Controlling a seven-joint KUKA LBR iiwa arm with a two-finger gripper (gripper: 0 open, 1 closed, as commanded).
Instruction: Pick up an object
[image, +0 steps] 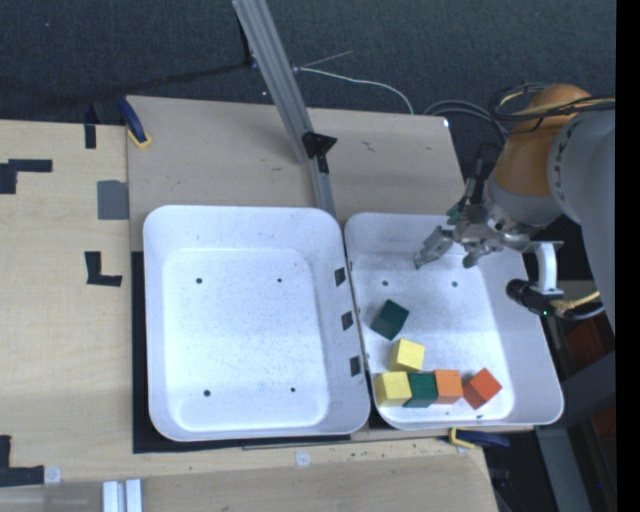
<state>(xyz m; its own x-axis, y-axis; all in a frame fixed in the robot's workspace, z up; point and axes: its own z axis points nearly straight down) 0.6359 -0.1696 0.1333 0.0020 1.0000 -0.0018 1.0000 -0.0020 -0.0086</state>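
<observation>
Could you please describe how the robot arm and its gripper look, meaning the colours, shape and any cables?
The arm is bulky and rounded, light grey, with an orange band above the wrist. At its end sits a small gripper of grey metal with two thin, pointed fingers. Dark cables loop near the orange band. A white bracket-like part sits beside the wrist.
</observation>
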